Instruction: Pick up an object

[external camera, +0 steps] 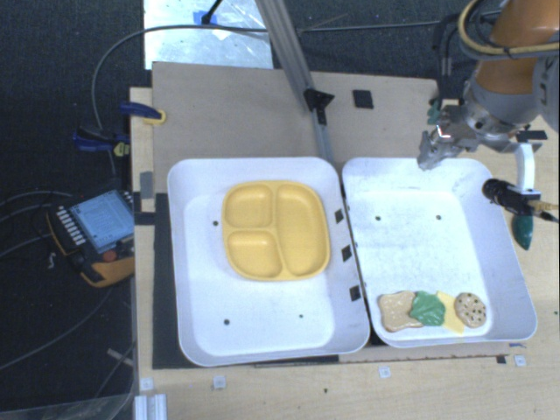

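Gripper [431,156] hovering over right bin's [503,234] far rim, pincer state unreadable; needs travelling toward the near-edge food pieces [430,310], centring over one.

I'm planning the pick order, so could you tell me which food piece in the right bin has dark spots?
The round cookie, at the right end of the row; the tan piece, the green piece and the yellow piece are unspotted.
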